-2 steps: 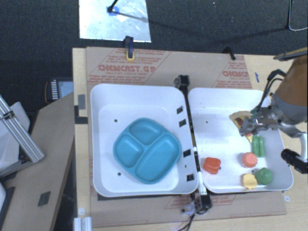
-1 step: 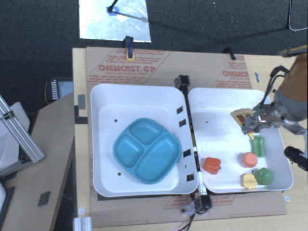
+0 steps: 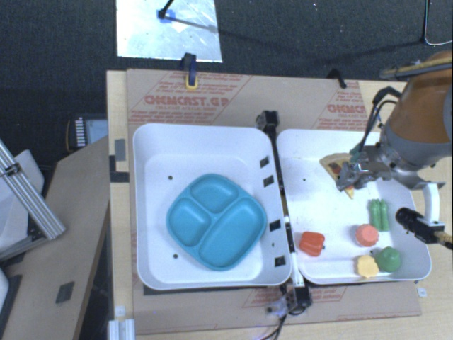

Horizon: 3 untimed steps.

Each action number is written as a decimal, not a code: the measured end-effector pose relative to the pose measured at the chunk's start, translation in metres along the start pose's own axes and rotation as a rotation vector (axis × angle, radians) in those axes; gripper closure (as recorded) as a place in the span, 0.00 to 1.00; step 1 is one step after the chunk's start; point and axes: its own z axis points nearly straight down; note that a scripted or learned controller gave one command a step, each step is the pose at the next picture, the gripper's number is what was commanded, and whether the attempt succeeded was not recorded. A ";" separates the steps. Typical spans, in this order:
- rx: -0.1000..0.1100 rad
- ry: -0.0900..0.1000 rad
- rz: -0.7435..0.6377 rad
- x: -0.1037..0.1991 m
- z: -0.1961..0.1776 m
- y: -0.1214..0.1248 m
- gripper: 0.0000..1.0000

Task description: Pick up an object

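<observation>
Right bin (image 3: 311,151) holds the loose items; left bin (image 3: 152,147) holds a blue divided tray (image 3: 216,220) lying flat, tilted diamond-wise to the bin walls. Arm (image 3: 425,115) comes in from the right, gripper (image 3: 348,178) low over the upper middle of the right bin, directly above or touching a flat yellow-tan wedge (image 3: 331,163) with some red on it, possibly a toy pizza slice. Whether the gripper is spread or closed cannot be told from here; dark hardware blurs together at the tip, and nothing can be seen pinched. Other candidates sit well apart from it toward the bin's near edge: a green ridged piece (image 3: 379,214), a pink-orange round piece (image 3: 367,234) just below that, a yellow lump (image 3: 367,265) touching a green round piece (image 3: 388,258), and an orange-red piece (image 3: 311,243) alone near the divider. Judgement: the step in hand is the descent and grasp on the wedge. The wedge looks thin and flat on the floor, so it likely offers little to pinch from above; a grip across its narrow width or thicker crust edge seems the better bet, with the tips reaching the bin floor before closing. Risk: it slides along the smooth white floor or tips out on lifting. A slow, straight lift, then a check that the wedge comes up, would be prudent.
</observation>
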 end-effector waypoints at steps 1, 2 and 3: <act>-0.001 0.001 -0.003 0.059 0.005 0.024 1.00; 0.000 0.001 -0.001 0.106 0.011 0.049 1.00; 0.000 0.001 -0.001 0.155 0.002 0.057 1.00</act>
